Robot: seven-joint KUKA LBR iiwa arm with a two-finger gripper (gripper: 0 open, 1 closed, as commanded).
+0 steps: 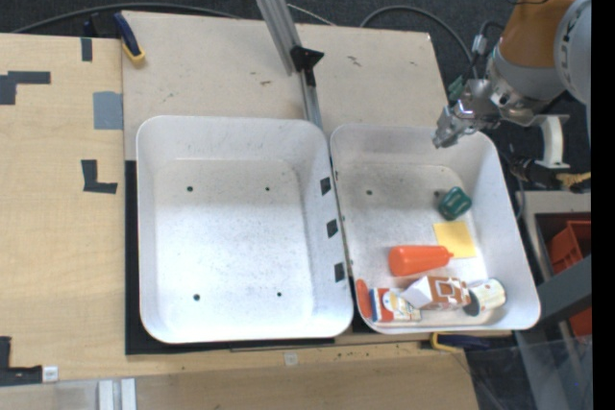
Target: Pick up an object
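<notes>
My gripper (450, 135) hung over the far right corner of the right bin (507, 206), with nothing seen in it.

From this slanted view I could not tell how far it was open; no object showed at its tip. The things to pick all lay in the right bin, toward its near end: a green block (455, 202) nearest to me, a yellow card (456, 239) just past it, an orange piece (420, 258) beside the card, and a cluster of small packets (437, 295) against the near wall. My gripper was apart from all of them, above the bin's rim. The left bin (154, 206) sat beside the right one, their walls touching along the middle.
</notes>
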